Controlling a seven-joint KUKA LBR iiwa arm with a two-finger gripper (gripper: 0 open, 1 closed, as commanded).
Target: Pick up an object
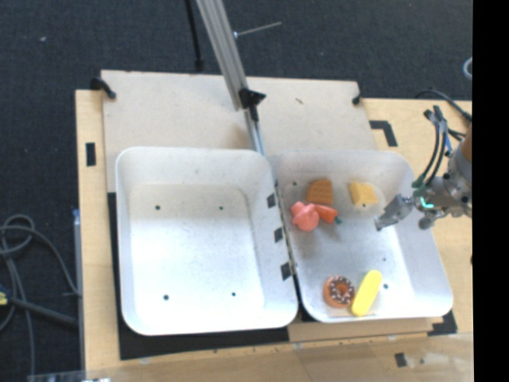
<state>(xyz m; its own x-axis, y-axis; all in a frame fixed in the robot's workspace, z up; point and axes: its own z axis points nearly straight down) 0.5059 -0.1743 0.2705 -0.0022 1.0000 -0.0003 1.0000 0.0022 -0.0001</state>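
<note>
The right bin (413, 249) holds several small items. An orange-brown piece (320, 191) lies at its upper left, with a pink toy (306, 215) just below it. A pale yellow block (363, 193) sits near the top middle. At the front lie a sprinkled doughnut (339, 291) and a yellow banana-like piece (367, 292), side by side. My gripper (409, 211) hovers over the bin's right side, to the right of the yellow block, open with nothing between its fingers.
The left bin (195, 241) stands beside the right one, with a divider edge between them. A slanted metal pole (227, 50) rises from the back centre. Cables run along the arm at the far right.
</note>
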